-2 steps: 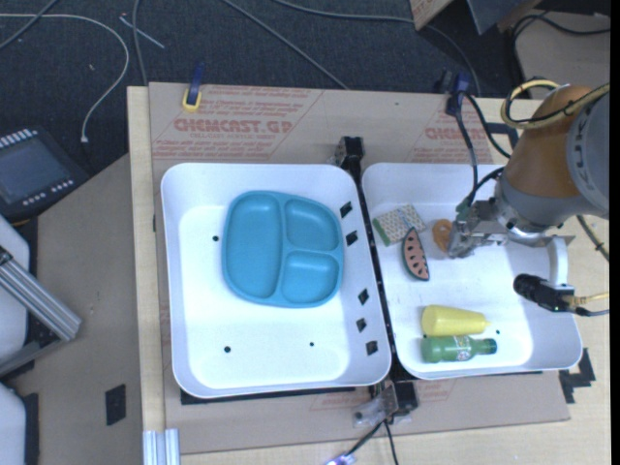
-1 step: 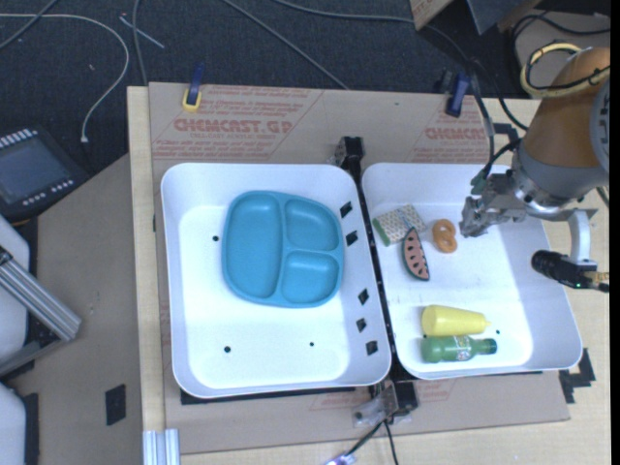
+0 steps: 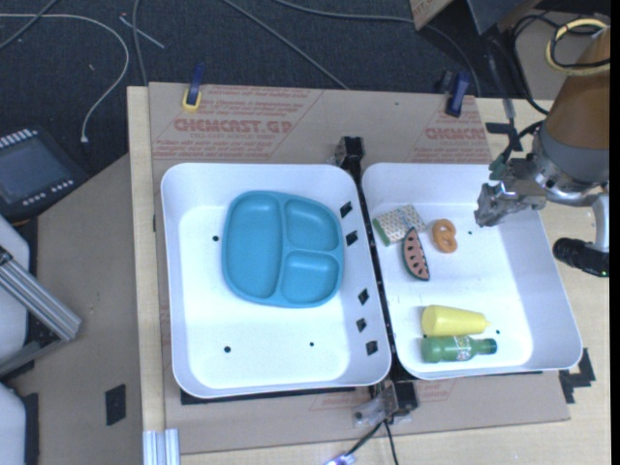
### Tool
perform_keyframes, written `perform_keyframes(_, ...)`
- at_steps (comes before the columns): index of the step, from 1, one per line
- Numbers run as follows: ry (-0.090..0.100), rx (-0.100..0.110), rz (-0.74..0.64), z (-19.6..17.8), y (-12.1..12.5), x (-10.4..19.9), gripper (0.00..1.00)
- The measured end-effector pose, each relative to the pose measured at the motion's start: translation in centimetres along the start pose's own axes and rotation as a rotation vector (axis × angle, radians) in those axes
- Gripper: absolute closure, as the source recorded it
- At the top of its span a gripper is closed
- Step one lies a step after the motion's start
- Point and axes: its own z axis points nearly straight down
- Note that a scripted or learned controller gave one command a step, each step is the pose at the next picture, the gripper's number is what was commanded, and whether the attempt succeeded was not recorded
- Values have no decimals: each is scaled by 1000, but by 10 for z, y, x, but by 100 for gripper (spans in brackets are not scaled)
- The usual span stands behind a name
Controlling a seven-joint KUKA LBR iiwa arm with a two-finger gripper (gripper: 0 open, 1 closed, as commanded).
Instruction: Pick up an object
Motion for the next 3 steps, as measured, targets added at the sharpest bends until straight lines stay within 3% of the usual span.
perform_keyframes(1, 0, -1, 0, -54, 2, 0, 100)
perform_keyframes(3, 5, 7, -5, -42, 10, 107, 100)
